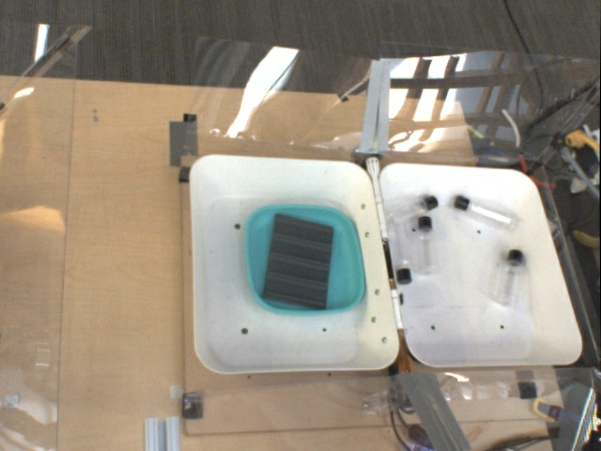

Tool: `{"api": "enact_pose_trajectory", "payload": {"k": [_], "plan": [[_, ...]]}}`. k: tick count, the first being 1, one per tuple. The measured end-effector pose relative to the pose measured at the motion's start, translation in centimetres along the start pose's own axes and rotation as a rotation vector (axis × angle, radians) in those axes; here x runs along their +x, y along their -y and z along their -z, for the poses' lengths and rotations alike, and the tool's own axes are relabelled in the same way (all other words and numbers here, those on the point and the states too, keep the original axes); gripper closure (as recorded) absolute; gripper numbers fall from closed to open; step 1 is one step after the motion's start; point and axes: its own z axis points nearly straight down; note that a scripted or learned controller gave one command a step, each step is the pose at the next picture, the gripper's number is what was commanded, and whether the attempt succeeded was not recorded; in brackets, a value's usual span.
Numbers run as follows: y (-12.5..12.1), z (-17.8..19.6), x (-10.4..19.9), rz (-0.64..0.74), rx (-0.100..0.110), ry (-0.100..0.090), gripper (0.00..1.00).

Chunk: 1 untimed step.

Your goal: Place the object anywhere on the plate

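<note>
Two white bins sit side by side on the wooden bench (94,252), their near rims closest to the camera. Left bin (216,336): it holds a teal plate (349,271) at its centre. A dark grey ribbed block (299,261) lies flat on the plate, well within its rim, long side running near to far with a slight tilt. Right bin (554,336): it contains several small clear vials with black caps (460,203), scattered and apart from one another across the far and middle parts of the bin floor; some lie on their sides. A metal bracket (374,111) stands at the far end of the seam between the bins. Loose cables (573,134) lie at the far right. Gripper: its state and its position relative to the block cannot be told.
</note>
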Motion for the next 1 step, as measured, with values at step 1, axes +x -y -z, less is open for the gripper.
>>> {"api": "enact_pose_trajectory", "payload": {"k": [1], "plan": [[0.24, 0.0, 0.08, 0.0, -0.001, 0.0, 0.0]]}}
